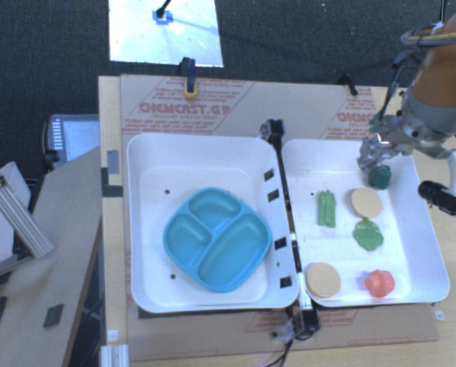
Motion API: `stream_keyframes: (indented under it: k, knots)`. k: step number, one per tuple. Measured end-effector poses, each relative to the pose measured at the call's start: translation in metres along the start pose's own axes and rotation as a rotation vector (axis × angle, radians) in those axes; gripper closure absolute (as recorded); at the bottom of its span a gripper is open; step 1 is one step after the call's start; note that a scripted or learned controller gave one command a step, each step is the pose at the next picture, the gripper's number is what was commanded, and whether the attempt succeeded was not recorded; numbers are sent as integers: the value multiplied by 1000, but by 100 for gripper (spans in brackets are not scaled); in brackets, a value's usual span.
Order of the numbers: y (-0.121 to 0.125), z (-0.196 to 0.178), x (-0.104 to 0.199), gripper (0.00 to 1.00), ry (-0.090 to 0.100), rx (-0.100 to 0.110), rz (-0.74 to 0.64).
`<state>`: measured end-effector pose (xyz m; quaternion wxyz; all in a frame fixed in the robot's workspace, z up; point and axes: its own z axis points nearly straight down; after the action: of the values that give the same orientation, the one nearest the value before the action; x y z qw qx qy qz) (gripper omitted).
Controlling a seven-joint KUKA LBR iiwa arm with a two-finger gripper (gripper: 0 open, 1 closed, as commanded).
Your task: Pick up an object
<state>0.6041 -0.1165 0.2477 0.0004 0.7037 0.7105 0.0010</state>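
My gripper [372, 157] hangs over the far part of the right bin [434, 239], below the grey and orange wrist. A dark green object [379, 177] lies right under its tip, touching or nearly touching it. Also in this bin are a green oblong piece [327, 208], a tan disc [366, 202], a leafy green piece [368, 235], a second tan disc [324, 279] and a red piece [379, 283].
A blue divided plate [216, 238] lies in the left bin [148, 205]. A black divider with clips [283, 205] runs between the two bins. A shiny metal sheet [165, 21] lies on the dark floor beyond the bench.
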Motion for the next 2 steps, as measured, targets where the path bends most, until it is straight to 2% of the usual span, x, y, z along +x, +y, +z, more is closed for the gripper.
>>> stream_keyframes:
  k: [1,2]
  knots:
    - [-7,-1,53,100,0,1,0]
    - [-2,-3,98,100,0,0,2]
